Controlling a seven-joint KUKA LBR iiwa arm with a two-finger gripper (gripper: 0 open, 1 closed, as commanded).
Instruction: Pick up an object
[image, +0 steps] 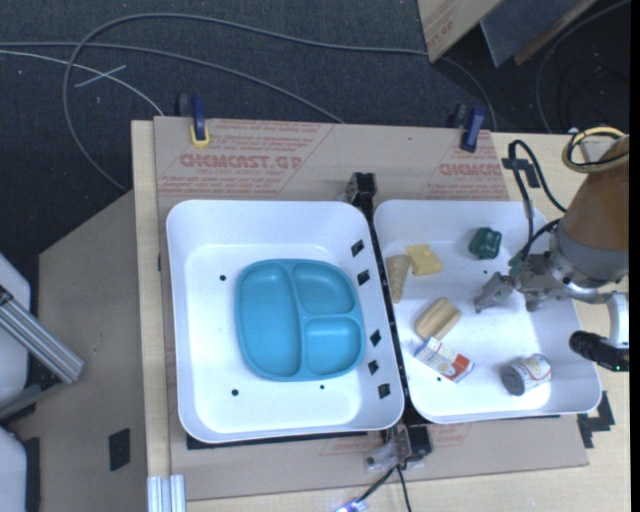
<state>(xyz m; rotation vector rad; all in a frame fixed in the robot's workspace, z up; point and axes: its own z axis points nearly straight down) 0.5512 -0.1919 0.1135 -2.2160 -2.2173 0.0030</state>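
Two white bins sit side by side on the table (150, 300), and the action is all on the right-hand side. Left bin (200, 400) carries a blue divided plate (299, 319), lying flat near its middle, three compartments showing. Right bin (470, 400) holds the loose pieces: a green object (485, 242) up near the far side, a pale yellow block (424, 260) just left of it, with a tan wedge-shaped piece (398, 276) right beside that, close to the wall between the bins. Further toward the near side lies a tan rounded piece (437, 318), and just below it a small red-and-white packet (444, 359), the two nearly touching. Over at the near right corner rests a small grey-and-white can (526, 372) on its side, a touch of orange on it. The arm (598, 215) comes in from the right, orange band showing above the grey wrist, and the pincer (497, 294) hangs low over the middle-right of that bin, its grey fingers pointing left toward the tan rounded piece but apart from it. Nothing sits between those fingers that can be seen, and whether they are spread or pressed together cannot be told from this angle. Two blue clamps (199, 120) grip the cardboard sheet at the far edge.
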